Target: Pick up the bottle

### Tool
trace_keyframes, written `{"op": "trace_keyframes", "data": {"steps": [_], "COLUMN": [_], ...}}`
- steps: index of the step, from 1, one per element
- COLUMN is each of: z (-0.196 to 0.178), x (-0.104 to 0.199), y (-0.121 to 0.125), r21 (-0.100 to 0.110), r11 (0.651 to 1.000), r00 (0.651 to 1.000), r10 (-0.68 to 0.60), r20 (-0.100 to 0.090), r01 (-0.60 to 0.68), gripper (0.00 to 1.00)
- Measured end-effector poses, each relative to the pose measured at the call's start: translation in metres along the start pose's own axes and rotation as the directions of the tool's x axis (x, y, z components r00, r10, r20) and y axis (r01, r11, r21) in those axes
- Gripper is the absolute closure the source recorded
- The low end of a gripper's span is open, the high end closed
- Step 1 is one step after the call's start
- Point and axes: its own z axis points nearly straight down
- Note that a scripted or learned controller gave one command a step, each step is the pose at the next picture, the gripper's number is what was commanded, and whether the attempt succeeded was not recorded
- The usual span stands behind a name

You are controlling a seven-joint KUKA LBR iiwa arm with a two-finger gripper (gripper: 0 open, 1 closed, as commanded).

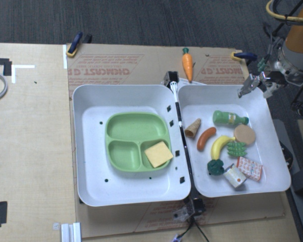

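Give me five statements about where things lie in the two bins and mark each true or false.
1. The green bottle lies on its side in the right bin. True.
2. The cheese slice sits in the green tray. True.
3. The carrot lies inside the left bin. False: it lies on the cardboard behind the bins.
4. The end effector has the bottle between its fingers. False: it hangs near the right bin's far corner, apart from the bottle.
5. The banana lies in the right bin. True.

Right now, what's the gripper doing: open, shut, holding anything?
Gripper: cannot be told; it holds nothing, above the right bin's far rim, apart from the green bottle.
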Motion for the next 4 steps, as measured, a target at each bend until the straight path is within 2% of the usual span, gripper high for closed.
{"op": "trace_keyframes", "data": {"steps": [1, 2, 3, 4], "z": [-0.01, -0.026, 0.024, -0.014], "x": [0.0, -0.013, 0.097, 0.195], "y": [0.0, -0.041, -0.063, -0.111], "r21": [-0.001, 0.0, 0.0, 0.002], "r11": [1.0, 0.997, 0.999, 0.996], "r00": [1.0, 0.997, 0.999, 0.996], "r10": [-0.003, 0.077, -0.045, 0.095], "r20": [0.002, 0.0, 0.0, 0.0], "r01": [0.003, -0.077, 0.045, -0.095], "gripper": [1.0, 1.0, 1.0, 1.0]}}
